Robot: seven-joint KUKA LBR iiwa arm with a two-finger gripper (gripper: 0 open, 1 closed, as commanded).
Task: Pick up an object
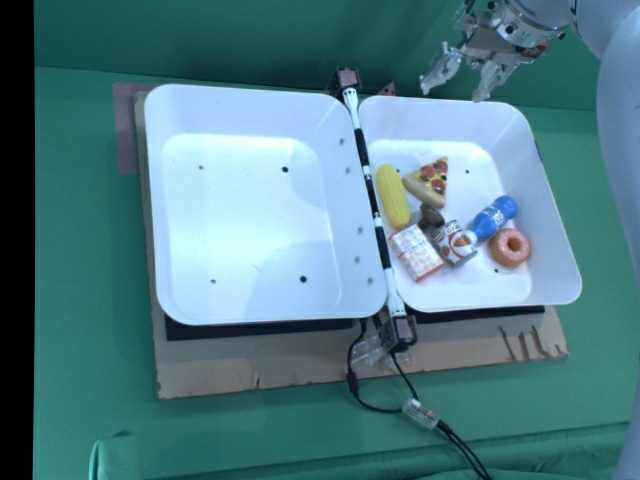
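While the left bin (250,203) lies bare of any toy, everything worth picking sits in the right bin (545,258), crowded into its near-left part. Read from left to right, the corn cob (392,196) lies hard by the divider between the bins, its long axis running roughly along that divider, from far to near; just beside it to the right is the pizza slice (428,180), its point tipped toward the far wall. Below these a pink-and-white wafer block (416,252) sits against a small can (456,242), with a dark lump behind them that I cannot name with confidence. Next comes the blue bottle (493,217), lying slantwise with its cap toward the far right, and last the donut (509,248), flat and a little apart from the rest. The pincer (467,76) hangs above the far rim of the right bin, its fingers spread apart and gripping nothing. Every object therefore lies toward the camera and below it; the pizza slice and corn cob look nearest, so the coming move is probably a reach forward and down, with the fingers set across the cob's long axis if that is the choice.
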